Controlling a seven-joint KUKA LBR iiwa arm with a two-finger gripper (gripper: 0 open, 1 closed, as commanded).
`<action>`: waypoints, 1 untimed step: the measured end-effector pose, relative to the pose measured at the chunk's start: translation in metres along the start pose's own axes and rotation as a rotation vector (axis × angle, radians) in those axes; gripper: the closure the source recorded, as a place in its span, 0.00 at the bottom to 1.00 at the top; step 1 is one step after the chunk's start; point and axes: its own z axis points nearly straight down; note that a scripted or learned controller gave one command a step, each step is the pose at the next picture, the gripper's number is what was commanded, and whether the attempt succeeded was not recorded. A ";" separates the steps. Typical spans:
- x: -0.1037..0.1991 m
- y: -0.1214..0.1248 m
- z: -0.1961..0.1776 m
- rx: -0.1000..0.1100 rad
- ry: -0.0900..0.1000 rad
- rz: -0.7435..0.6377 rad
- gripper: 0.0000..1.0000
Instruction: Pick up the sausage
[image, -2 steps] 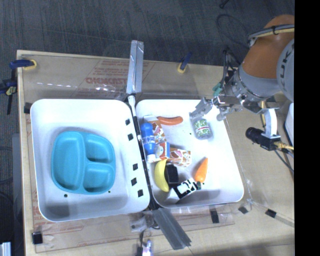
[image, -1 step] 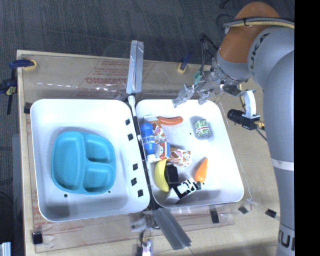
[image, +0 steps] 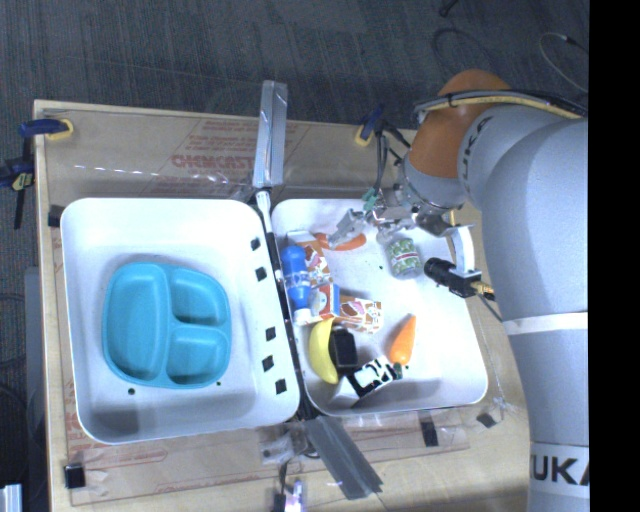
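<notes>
Sausage, I think, is the orange-red piece (image: 335, 241) just beside the blue bottle's (image: 293, 268) top; my gripper (image: 372, 215) hangs right over it to grasp, though whether its jaws are parted I cannot tell.

You have two bins (image: 75, 300), one blue tray (image: 168, 323), one banana (image: 320, 352), one carrot (image: 401, 340), one blue bottle (image: 293, 266)

A blue divided tray (image: 168, 324) sits in the left bin (image: 80, 300); banana (image: 321, 352) and carrot (image: 401, 340) lie in the right.
</notes>
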 end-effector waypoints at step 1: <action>0.001 0.004 0.029 -0.011 -0.005 -0.113 0.00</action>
